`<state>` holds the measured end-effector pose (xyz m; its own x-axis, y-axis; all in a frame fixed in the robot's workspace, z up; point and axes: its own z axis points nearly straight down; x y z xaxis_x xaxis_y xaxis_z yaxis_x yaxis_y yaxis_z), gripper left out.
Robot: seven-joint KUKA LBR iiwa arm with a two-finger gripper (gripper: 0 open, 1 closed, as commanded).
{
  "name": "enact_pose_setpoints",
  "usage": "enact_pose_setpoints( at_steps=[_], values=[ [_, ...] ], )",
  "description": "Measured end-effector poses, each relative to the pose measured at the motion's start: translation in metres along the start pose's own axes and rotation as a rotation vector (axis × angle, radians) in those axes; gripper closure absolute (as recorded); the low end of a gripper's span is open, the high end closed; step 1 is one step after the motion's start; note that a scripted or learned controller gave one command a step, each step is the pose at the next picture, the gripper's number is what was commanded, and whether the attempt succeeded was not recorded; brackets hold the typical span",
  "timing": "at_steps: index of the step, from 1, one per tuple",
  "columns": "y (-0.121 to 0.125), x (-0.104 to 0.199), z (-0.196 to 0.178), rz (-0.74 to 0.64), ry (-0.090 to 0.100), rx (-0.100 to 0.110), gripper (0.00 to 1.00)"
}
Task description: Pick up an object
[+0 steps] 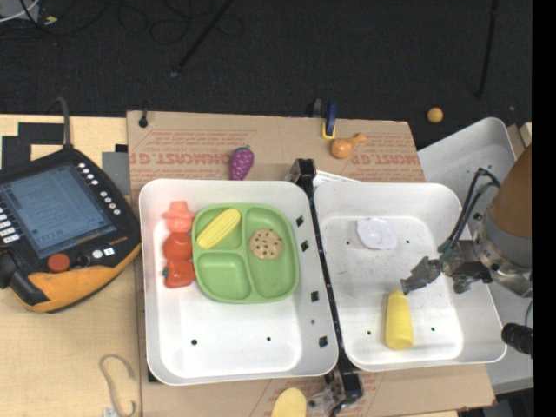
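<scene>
In the right bin (pixel 434 200) a yellow mustard-like bottle (pixel 399 320) lies near the front, and a pale translucent object (pixel 375 233) lies toward the back. My gripper (pixel 419 279) hangs over the right bin, just above and to the right of the yellow bottle's top, and nothing is visibly held. The left bin (pixel 226 354) holds a green divided plate (pixel 228 278) with a corn cob (pixel 216 227) and a cookie (pixel 265 245) in it. A red and orange toy (pixel 177 246) lies to the left of the plate.
A teach pendant (pixel 54 224) rests on the bench at the left. Purple grapes (pixel 241 162) and an orange toy (pixel 345 146) sit on the cardboard behind the bins. A yellow object (pixel 289 402) lies in front of the bins, near the black divider (pixel 320 276).
</scene>
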<state>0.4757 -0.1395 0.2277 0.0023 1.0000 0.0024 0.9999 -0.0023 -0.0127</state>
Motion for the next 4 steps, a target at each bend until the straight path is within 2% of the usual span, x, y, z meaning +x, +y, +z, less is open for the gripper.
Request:
enact_pose_setpoints(
  at_steps=[1, 2, 4],
  values=[
    [0.002, 0.0, -0.005, -0.002, -0.002, -0.011, 0.0],
    [0.007, -0.004, 0.057, -0.003, 0.0, -0.005, 0.0],
    [0.01, 0.003, 0.142, -0.003, -0.001, -0.01, 0.0]
  ],
)
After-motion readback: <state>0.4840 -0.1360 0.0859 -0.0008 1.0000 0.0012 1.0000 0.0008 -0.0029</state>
